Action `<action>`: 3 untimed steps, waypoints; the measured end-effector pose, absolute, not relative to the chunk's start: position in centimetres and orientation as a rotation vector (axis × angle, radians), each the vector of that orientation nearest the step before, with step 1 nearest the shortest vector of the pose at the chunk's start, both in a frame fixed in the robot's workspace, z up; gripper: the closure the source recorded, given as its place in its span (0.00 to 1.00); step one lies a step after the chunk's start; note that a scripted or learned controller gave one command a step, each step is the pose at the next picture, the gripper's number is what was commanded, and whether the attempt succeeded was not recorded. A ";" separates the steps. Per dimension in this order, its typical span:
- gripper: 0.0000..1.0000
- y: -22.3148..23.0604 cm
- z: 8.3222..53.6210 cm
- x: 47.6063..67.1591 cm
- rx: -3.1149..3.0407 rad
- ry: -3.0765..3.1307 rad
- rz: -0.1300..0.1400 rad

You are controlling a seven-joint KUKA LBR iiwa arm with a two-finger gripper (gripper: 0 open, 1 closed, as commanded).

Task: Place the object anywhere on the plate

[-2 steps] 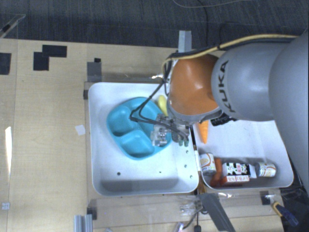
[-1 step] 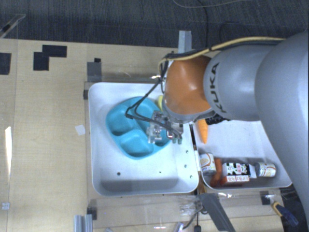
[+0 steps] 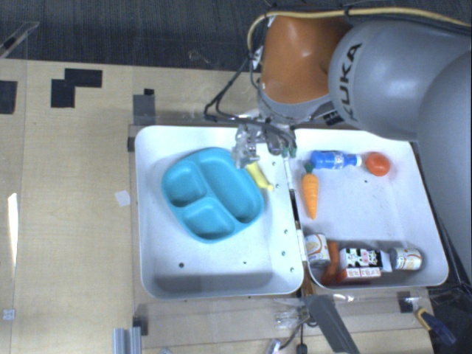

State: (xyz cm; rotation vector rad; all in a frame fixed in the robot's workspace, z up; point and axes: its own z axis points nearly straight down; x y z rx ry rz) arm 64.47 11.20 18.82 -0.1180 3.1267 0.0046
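Observation:
A blue three-compartment plate point(image 3: 214, 194) lies in the left white bin point(image 3: 158, 268). A small yellow object point(image 3: 259, 176) rests at the plate's upper right rim, partly on the plate and partly toward the wall between the bins. My gripper point(image 3: 262, 153) hangs right above the yellow object's upper end, at the far edge of the left bin. Its fingers point(image 3: 243, 153) stand spread apart and open, and the yellow piece lies just below them, not clamped between them. The orange band and grey wrist cover the area behind the gripper.
The right bin point(image 3: 402, 220) holds a carrot point(image 3: 310, 194), a blue-and-white bottle point(image 3: 333, 160), an orange-red ball point(image 3: 377, 164), and several cans and packs along its near edge point(image 3: 361, 258). The big grey arm overhangs the right bin's far right side.

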 end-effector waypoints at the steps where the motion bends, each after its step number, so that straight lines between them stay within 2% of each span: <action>1: 1.00 15.7 14.6 65.3 -0.175 3.127 0.005; 2: 1.00 11.8 10.8 61.5 -0.272 3.121 0.003; 3: 0.00 11.8 10.8 61.6 -0.271 3.118 0.003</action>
